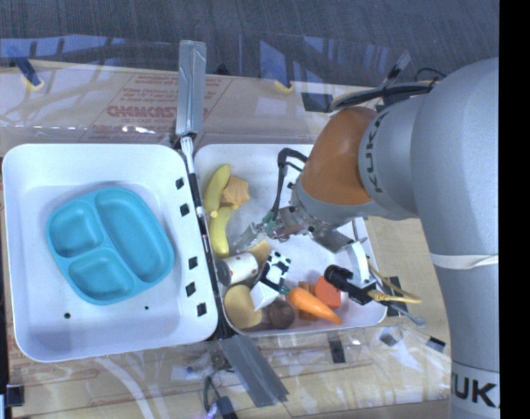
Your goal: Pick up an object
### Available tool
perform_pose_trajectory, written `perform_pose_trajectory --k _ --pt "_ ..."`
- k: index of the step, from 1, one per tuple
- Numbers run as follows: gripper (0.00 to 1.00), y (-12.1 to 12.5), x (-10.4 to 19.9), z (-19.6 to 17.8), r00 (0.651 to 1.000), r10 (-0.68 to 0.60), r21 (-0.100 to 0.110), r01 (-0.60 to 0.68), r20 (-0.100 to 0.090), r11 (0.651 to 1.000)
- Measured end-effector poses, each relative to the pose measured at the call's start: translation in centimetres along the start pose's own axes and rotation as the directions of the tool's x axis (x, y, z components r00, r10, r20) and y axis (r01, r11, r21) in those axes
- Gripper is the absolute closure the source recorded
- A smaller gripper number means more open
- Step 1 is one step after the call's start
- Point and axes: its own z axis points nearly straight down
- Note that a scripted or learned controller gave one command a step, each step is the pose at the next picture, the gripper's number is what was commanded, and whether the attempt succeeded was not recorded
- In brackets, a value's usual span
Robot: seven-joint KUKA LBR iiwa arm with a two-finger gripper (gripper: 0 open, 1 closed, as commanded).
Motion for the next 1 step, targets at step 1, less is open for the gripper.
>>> perform_pose_trajectory --k 1 --pt "1.0 0.05 -0.12 -0.7 1.0 -0.003 0.002 0.003 0.001 1.0"
